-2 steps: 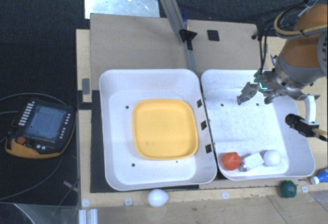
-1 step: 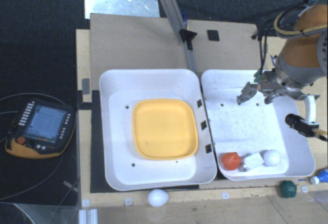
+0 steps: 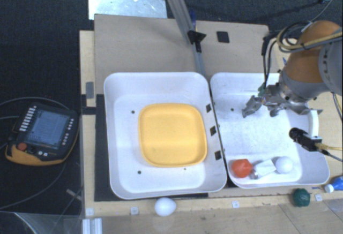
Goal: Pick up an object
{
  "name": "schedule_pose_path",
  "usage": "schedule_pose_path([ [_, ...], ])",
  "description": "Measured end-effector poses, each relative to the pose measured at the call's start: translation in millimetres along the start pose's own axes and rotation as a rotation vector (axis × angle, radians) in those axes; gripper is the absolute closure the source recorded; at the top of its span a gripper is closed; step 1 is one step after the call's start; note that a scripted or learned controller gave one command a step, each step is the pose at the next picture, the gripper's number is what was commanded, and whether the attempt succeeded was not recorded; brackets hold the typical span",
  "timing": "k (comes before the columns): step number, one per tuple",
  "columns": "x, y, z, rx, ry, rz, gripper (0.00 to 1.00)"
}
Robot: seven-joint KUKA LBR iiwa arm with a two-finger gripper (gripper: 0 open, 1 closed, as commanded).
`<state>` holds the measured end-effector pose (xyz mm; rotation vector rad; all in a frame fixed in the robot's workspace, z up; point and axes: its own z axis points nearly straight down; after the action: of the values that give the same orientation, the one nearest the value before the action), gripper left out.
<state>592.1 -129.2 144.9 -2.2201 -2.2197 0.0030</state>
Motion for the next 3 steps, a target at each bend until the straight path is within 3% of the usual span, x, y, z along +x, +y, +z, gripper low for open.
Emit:
schedule_pose_path([
  [1,0.2,-0.4,51.8,0.0,0.0,0.0,0.0],
  [2,0.0,0.7,39.3,-0.004,0.0,0.0,1.0],
  [3,-5.7,-6.3,-8.3,-0.006,-0.001,0.0,1.0],
])
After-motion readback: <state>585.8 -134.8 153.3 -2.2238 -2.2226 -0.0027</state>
